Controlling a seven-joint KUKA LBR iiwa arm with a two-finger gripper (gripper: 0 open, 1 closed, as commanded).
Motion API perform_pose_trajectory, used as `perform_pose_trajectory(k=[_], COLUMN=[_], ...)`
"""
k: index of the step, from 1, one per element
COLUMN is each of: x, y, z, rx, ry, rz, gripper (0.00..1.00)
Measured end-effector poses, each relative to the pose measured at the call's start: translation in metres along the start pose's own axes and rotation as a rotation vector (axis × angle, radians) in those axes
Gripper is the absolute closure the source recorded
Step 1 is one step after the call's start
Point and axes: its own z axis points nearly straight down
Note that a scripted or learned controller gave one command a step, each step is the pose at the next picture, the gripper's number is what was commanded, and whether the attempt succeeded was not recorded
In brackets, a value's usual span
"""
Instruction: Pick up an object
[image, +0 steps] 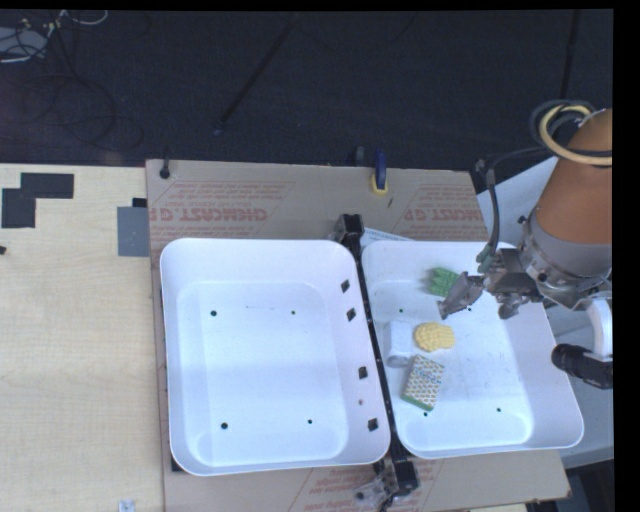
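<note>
Two white bins are sitting on brown cardboard (300, 205) over a pale wooden bench (70, 330), dark floor behind. In the right bin (520, 410) a round yellow object (433, 336) is lying beside a green piece (441, 280) and a speckled block (424, 382). The gripper (484, 296) is hovering released, grasping nothing.

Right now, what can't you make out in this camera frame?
- Green object in the right white bin: partly behind the gripper, shape unclear.
- Patterned rectangular block: too small to identify.
- Grey arm: cut off by the right edge.
</note>
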Motion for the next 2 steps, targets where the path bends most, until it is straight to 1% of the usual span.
perform_pose_trajectory(k=[1,2], x=[0.0,-0.08], y=[0.0,-0.061], z=[-0.009,-0.005], rx=[0.002,0.002], ry=[0.001,-0.002], rz=[-0.001,0.01], gripper=[1.0,1.0])
